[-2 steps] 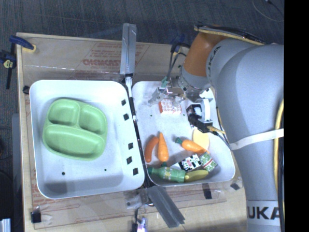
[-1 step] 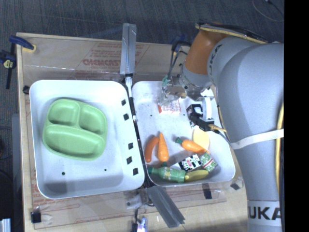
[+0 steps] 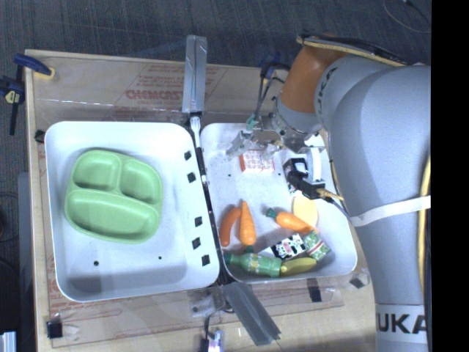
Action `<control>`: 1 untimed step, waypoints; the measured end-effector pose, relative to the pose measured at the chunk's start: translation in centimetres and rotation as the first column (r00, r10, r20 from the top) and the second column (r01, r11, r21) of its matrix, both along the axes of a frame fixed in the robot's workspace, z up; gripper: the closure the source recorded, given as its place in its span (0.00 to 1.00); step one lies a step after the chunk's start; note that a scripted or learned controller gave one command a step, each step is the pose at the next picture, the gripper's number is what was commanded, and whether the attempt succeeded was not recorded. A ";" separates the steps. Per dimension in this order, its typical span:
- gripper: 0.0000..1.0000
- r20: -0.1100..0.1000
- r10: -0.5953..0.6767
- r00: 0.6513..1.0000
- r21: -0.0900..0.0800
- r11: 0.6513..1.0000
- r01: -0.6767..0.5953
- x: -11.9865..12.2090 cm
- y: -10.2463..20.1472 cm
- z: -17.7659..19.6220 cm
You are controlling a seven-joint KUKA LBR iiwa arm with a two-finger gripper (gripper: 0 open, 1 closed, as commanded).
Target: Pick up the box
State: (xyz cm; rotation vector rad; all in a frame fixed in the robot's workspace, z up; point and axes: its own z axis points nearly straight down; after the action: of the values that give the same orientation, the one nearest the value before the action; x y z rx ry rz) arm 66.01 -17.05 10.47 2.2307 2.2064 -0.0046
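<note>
One small white box (image 3: 257, 163) with red print lies flat just below the gripper (image 3: 253, 138); finger state unclear.

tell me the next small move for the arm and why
Probably a short drop straight down onto the box. The gripper sits at the far end of the right bin, just above the box in this view, and nothing shows it gripped yet. The carrots and bottle lie nearer the camera, away from the box.
</note>
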 end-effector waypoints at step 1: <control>0.00 0.004 -0.005 1.000 -0.001 1.000 0.005 -0.1 0.6 -0.8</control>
State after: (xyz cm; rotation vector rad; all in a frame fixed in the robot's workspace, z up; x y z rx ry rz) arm 65.94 -16.41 9.67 2.2337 2.1981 -0.0015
